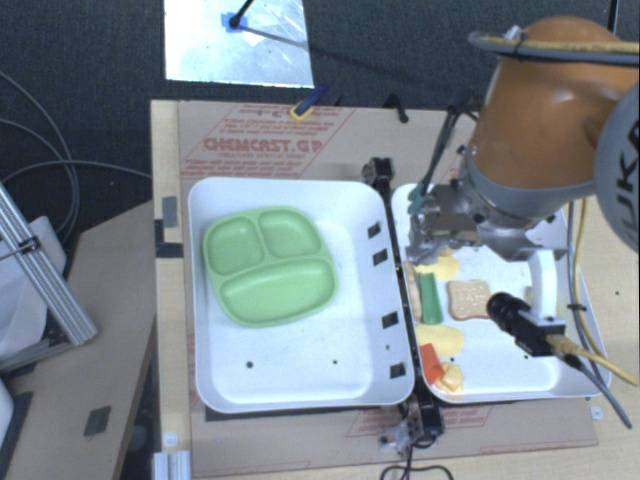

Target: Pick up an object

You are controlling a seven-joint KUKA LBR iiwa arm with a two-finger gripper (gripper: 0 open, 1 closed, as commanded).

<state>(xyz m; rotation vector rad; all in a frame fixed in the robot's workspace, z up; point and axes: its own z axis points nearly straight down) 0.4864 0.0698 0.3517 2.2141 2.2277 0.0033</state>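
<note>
Camera view looks down on two white bins. A green plate [268, 266] lies in the left bin [300, 378]. The gripper [440, 230] hangs low over the right bin [520, 378], above a green stick [429, 296], toast [468, 299] and yellow pieces [445, 340].

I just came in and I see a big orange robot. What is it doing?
The robot arm is reaching down into the right bin, which holds small toy foods: a green stick, a piece of toast and some yellow and orange bits. Its hand is low over them. The left bin holds a green divided plate.
</note>
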